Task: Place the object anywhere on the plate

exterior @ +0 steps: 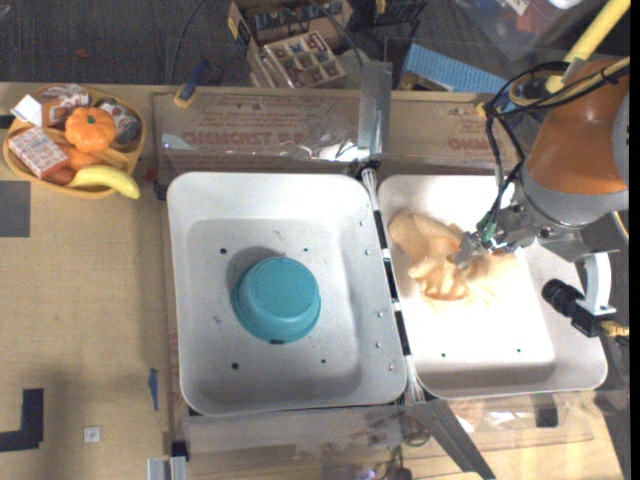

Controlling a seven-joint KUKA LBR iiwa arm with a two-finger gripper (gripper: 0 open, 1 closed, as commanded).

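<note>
A round teal plate (278, 298) rests in the middle of the left white bin (200, 218). In the right white bin (560, 358), a pale tan object with an orange tinge (425, 253) lies at the upper left, close to the divider between the bins. Its outline is blurred. My gripper (470, 256) comes in from the right and is low over the object's right side, touching or nearly touching it. The grey arm with its orange band (575, 158) rises behind it at the upper right.
A yellow basket (70, 148) with a banana, a small pumpkin and packets sits on the bench at the far left. A cardboard wall (260, 128) runs behind both bins. Boxes and clutter lie beyond it.
</note>
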